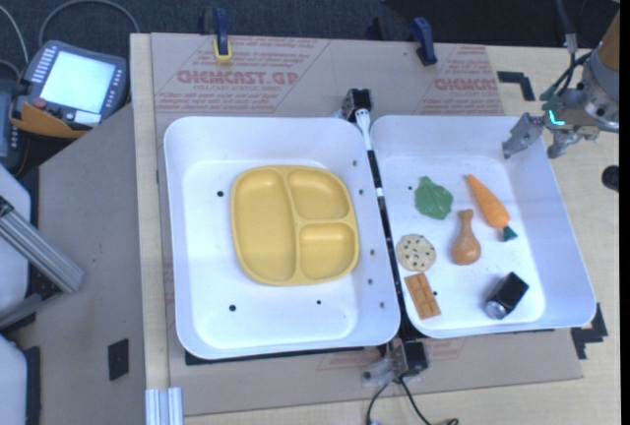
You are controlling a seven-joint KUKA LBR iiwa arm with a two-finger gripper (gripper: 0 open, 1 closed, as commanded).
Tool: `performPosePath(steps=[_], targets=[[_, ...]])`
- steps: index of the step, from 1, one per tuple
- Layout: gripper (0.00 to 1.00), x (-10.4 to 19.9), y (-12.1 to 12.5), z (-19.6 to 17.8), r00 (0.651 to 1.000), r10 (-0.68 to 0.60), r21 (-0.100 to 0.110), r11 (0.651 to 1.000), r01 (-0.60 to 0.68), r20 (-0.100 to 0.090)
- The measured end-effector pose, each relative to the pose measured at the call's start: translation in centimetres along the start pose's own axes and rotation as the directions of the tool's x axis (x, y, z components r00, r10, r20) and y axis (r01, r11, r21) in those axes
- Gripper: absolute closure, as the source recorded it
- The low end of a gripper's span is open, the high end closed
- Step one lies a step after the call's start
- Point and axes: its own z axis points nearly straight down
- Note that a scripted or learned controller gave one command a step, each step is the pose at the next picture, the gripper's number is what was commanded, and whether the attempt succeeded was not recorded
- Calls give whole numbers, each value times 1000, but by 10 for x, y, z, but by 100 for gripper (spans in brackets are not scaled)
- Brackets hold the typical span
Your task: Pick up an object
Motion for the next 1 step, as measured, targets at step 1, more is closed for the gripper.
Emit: performPosePath(steps=[1], targets=[[0, 0, 0, -1, 1000, 0, -1, 1000, 0, 0]])
